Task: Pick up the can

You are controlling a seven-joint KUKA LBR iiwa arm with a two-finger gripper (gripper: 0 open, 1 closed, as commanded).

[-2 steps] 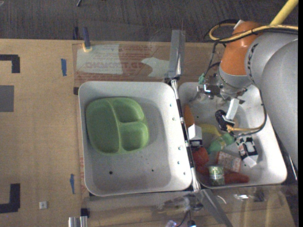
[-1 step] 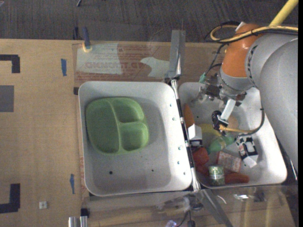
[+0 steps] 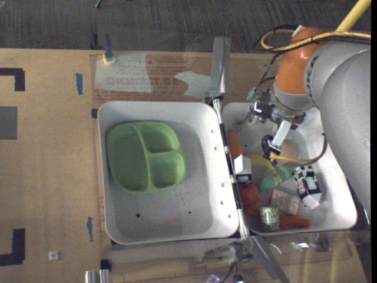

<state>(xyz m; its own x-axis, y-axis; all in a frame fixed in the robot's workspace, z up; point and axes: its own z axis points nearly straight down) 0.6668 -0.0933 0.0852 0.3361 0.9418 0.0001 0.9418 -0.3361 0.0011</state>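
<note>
Over the far half of the right bin [image 3: 347,216], the arm [image 3: 344,93] comes in from the bin's right side. Its smooth grey casing is bulky and rounded, and the glossy orange band [image 3: 294,69] sits above the bin's far edge. The wrist bends down into the bin, so the tool [image 3: 261,114] hangs low over the far left corner, near the white floor. The tool cannot be made out as open or closed from this angle, and nothing is seen held in it.

By the near edge of the right bin stands the can [image 3: 269,217], a small upright cylinder with a round greenish top, well apart from the tool. A red piece [image 3: 293,221] lies just beside it toward the bin's right, and another red piece [image 3: 250,194] lies toward the bin's left wall. A flat pinkish packet [image 3: 286,200] lies just beyond the can. A black-and-white patterned carton [image 3: 306,184] sits toward the bin's right side. Near the bin's middle lie a soft-looking teal lump [image 3: 275,175] and a small white box [image 3: 242,167] against the left wall. An elongated orange piece [image 3: 235,143] lies farther along that wall.

Left of the right bin, touching it, the left bin [image 3: 129,220] holds a matte green plate [image 3: 144,155] with three compartments. Both bins rest on the tan table [image 3: 47,158].
</note>
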